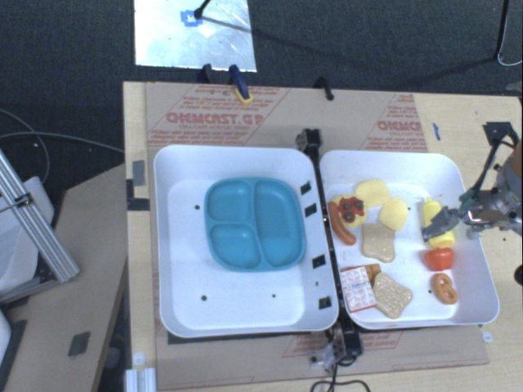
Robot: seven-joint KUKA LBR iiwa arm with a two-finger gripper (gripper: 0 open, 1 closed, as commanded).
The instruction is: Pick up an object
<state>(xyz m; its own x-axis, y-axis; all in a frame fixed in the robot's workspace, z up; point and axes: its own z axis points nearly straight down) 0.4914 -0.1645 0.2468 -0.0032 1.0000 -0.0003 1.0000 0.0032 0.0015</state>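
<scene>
My gripper (442,221) reaches in from the right and hangs over the right side of the right bin (474,188). It sits directly over a yellow toy piece (431,211) and hides that piece's middle. Just below it lies a red tomato (440,258), with a small pretzel (445,287) further toward the front. Two yellow food pieces (372,193) (394,214), a sausage (341,225) with a red berry cluster (352,208), a bread slice (377,242), a cracker (391,295) and a small printed packet (357,289) lie in the bin's left half.
The left bin (184,300) holds a blue divided plate (253,223). A black divider with clips (317,219) runs between the bins. Both bins rest on a cardboard sheet (212,117). An aluminium frame (33,235) stands at the far left.
</scene>
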